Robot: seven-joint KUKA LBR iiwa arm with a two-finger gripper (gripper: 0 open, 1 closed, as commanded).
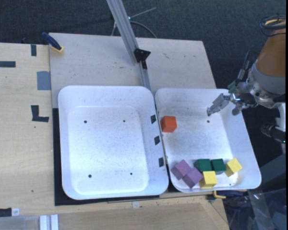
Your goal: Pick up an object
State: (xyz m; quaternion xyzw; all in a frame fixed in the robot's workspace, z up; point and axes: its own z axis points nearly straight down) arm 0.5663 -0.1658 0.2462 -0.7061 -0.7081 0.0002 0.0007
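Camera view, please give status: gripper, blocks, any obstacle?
Gripper above right bin, upper right part, carrying nothing. Orange block alone near left wall; purple, green, yellow blocks clustered at near edge. Nothing in the way.

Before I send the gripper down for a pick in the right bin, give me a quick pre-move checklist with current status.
1. Gripper carries nothing: ok, nothing between its fingers.
2. Gripper over the right bin: ok, near the upper right corner.
3. A target stands apart: ok, the orange block sits alone near the bin's left wall.
4. Other blocks separable: not ok, the purple blocks, green blocks and yellow blocks crowd the near edge, touching.
5. Gripper above a target: not ok, no block lies under it.
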